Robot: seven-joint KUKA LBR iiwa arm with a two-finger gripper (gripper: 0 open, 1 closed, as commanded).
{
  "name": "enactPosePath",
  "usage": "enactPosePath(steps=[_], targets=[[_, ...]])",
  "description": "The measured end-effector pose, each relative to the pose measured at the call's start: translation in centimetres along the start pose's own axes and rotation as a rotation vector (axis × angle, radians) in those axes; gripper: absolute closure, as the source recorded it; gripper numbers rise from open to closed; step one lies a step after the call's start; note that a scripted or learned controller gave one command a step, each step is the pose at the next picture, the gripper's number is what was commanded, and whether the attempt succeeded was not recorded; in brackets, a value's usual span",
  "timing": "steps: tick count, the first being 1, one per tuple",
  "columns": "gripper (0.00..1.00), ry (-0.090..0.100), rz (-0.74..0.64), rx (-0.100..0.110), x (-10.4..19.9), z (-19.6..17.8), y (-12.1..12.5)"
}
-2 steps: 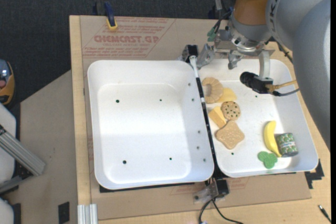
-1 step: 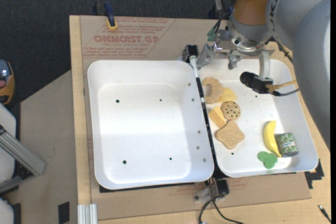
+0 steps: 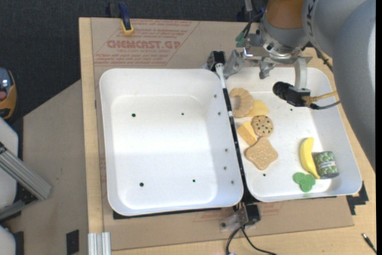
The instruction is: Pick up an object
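Arm (image 3: pixel 334 3): cut off by the upper and right edges; its base is not seen.

Gripper (image 3: pixel 249 61): seen end-on above the far rim of the right bin (image 3: pixel 343 128); finger spacing cannot be told.

Right bin: the far rim is partly covered by the gripper and wrist; the near right corner lies close under the arm's grey bulk.

Small green-patterned item (image 3: pixel 326 164), beside the banana (image 3: pixel 307 155) in the right bin: too small for its kind to be told.

Printed lettering on the board (image 3: pixel 143 42), beyond the left bin (image 3: pixel 161 134): blurred, only partly legible.

Round object (image 3: pixel 5 95), left of the left bin: cut off by the left edge.
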State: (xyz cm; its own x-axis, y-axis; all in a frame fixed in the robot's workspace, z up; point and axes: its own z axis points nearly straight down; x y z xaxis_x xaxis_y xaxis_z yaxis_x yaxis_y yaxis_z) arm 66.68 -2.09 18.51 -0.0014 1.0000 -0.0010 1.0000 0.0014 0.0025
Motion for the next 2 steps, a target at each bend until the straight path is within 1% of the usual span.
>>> enactPosePath(steps=[2], targets=[[0.0,0.0,0.0,0.0,0.0,0.0,0.0]])
